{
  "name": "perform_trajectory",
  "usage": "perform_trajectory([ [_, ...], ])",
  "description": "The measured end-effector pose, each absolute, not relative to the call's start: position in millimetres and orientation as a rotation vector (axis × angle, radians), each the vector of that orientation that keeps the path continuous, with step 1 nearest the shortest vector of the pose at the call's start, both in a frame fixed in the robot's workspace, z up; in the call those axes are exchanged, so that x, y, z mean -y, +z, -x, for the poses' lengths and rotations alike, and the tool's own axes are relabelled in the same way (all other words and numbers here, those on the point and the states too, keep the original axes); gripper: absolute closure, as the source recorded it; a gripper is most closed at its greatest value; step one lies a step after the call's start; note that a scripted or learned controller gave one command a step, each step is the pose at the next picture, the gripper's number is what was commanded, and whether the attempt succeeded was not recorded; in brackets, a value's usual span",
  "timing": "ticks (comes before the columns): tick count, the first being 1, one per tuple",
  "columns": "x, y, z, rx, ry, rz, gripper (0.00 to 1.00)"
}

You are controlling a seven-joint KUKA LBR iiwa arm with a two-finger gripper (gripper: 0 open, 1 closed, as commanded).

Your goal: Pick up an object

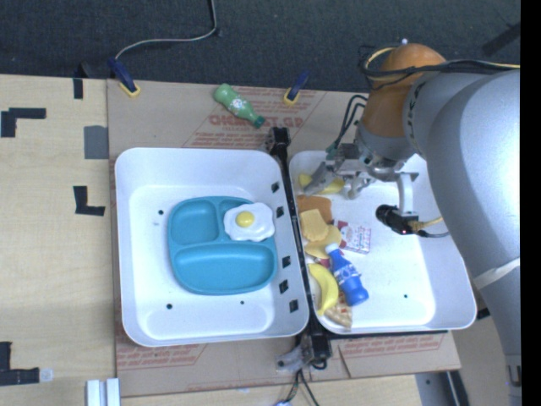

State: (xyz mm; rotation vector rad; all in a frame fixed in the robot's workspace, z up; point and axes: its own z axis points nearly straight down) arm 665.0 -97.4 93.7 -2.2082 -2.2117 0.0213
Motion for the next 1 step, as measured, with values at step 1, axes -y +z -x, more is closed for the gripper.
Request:
perform_trajectory([
  [1,97.2,85.1,-666.2,2.218,0.017,2.214,0.00],
])
